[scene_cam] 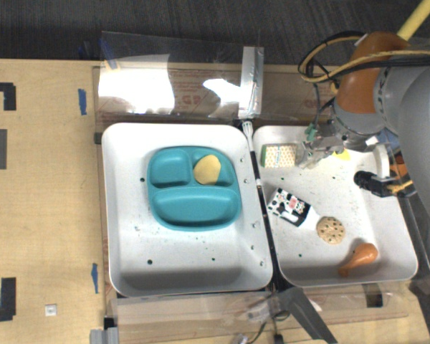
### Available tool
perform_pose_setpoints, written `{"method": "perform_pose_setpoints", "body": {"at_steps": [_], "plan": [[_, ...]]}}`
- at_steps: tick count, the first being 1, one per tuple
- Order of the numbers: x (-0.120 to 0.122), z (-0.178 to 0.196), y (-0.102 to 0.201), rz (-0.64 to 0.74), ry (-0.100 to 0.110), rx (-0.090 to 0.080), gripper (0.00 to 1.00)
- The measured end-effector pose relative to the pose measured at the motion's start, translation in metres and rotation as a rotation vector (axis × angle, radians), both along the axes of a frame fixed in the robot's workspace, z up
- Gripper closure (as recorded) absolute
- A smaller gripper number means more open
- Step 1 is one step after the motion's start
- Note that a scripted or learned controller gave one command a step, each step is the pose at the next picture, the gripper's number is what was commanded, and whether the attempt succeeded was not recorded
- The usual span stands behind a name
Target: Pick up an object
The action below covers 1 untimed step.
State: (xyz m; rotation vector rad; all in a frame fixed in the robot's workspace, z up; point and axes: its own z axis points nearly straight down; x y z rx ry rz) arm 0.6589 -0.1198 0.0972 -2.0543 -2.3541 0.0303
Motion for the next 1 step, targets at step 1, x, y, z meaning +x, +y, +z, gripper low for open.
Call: {"method": "perform_pose_setpoints", "body": {"at_steps": [1], "plan": [[0.0003, 0.0, 0.0007, 0.001, 0.0, 0.0, 0.0]]}}
